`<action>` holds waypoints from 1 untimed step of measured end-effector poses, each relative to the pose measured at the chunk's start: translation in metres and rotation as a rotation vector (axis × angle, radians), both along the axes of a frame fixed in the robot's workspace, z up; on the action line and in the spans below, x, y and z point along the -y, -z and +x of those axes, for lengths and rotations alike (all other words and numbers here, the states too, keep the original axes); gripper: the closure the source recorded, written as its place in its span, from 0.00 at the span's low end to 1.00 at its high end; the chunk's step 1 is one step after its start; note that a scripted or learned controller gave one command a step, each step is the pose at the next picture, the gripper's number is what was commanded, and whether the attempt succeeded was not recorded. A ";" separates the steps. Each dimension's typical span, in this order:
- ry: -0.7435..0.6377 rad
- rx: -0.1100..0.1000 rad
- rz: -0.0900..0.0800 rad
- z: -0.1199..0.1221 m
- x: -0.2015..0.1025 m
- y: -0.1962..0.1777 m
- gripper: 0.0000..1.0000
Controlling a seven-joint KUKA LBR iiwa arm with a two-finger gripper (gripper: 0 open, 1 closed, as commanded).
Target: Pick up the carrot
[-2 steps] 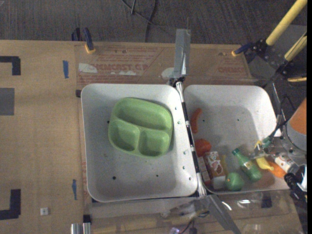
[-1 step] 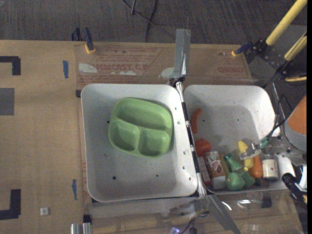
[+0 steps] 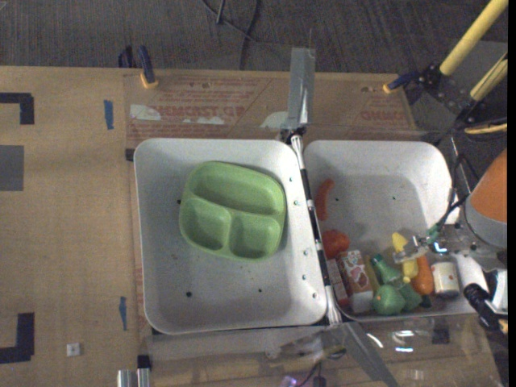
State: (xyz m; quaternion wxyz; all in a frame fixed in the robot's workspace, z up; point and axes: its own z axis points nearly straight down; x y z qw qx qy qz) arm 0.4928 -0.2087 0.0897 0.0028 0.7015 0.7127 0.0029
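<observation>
The carrot (image 3: pixel 423 275) is a small orange piece near the front right of the right bin (image 3: pixel 379 172), wedged among other toy foods. The gripper (image 3: pixel 417 251) reaches in from the right and hovers just above and behind the carrot, close to a yellow piece (image 3: pixel 399 241). The wrist body partly covers this cluster, and I see nothing clearly held.
Around the carrot lie a white can (image 3: pixel 445 280), green vegetables (image 3: pixel 389 299), a small carton (image 3: pixel 355 271), a red piece (image 3: pixel 335 242) and an orange-red sausage (image 3: pixel 324 198). The left bin (image 3: pixel 161 240) holds a green divided plate (image 3: pixel 233 210). A metal divider (image 3: pixel 300 95) stands between the bins.
</observation>
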 end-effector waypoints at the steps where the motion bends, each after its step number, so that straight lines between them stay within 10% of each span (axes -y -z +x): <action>1: 0.001 0.009 -0.010 0.002 0.003 -0.011 1.00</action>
